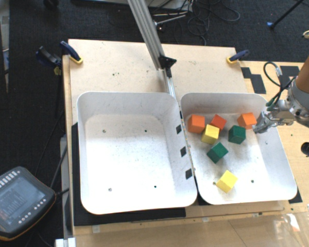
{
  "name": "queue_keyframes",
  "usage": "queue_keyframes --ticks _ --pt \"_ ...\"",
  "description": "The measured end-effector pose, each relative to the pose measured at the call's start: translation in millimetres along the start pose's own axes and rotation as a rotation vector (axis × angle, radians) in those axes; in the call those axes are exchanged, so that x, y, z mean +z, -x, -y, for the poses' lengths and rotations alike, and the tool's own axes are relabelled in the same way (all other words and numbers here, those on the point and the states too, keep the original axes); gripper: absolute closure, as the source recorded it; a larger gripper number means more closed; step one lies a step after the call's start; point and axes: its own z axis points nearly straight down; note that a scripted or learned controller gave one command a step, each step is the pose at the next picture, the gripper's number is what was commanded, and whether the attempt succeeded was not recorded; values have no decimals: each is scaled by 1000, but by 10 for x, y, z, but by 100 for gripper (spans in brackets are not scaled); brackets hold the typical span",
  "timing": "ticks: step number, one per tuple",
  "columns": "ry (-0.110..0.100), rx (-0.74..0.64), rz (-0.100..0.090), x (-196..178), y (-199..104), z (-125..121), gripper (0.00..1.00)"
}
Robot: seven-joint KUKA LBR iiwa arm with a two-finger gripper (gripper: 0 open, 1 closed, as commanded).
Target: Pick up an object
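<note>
You see the grey metal gripper (pixel 262 124) at the right white bin's (pixel 278 181) 3 o'clock rim, just beside an orange cube (pixel 246 120). Whether its fingers are open, I cannot tell. Other cubes lie near: orange (pixel 196 123), red-orange (pixel 218 122), yellow (pixel 211 134), two green (pixel 237 134) (pixel 217 152), one yellow (pixel 226 181) toward 6 o'clock.
</note>
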Motion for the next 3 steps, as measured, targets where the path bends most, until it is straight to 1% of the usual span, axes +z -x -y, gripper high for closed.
queue_keyframes --ticks 1,2,3 --pt "2 -2 0 -602 -26 54 100" --pt "-6 -7 -4 -456 -552 -63 100" --pt "-4 -7 -4 -451 -1021 -240 100"
